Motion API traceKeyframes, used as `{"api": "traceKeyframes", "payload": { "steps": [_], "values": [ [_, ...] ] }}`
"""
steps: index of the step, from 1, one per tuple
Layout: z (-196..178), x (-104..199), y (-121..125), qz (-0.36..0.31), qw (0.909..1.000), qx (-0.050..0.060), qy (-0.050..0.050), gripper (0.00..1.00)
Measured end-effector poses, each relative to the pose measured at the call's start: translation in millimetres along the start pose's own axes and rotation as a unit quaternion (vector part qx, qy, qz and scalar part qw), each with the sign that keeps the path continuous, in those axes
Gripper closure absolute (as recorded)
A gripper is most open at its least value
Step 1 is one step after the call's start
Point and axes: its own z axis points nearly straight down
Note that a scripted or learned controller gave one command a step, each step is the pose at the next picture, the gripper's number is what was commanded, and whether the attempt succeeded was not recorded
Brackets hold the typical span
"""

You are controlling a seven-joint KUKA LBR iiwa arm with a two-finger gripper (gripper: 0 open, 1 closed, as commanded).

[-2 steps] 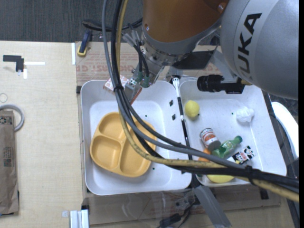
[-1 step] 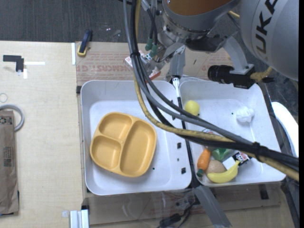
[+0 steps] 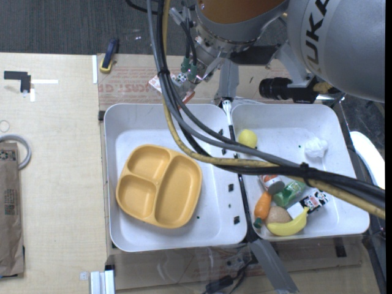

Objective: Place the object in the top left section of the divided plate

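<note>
overhead, my arm [image 3: 294,23] loomed above the far edge of both bins; i couldn't tell my gripper's state, the divided plate [image 3: 159,185] sat left.

- A pale wooden bench [image 3: 55,182] fills the left of the scene, with a brown cardboard sheet [image 3: 131,78] across its far middle.
- Two shallow white bins sit side by side: the left bin [image 3: 113,182] and the right bin [image 3: 334,118], walls touching.
- A blue-and-yellow tool [image 3: 109,54] lies at the far edge, by the cardboard's left corner.
- A small black block [image 3: 18,78] lies far left.
- A brown paper bag [image 3: 10,210] lies at the near left edge, a grey ring [image 3: 22,149] just beyond it.
</note>
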Motion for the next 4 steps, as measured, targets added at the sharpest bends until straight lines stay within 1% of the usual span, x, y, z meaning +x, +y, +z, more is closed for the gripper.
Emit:
{"api": "traceKeyframes", "payload": {
  "steps": [1,2,4],
  "values": [
    [15.8,33.0,-5.9,-0.065,0.9979,0.0,0.0,1.0],
    [15.6,33.0,-5.9,-0.065,0.9979,-0.001,0.0,0.0],
    [15.6,33.0,-5.9,-0.065,0.9979,-0.001,0.0,0.0]
  ]
}}
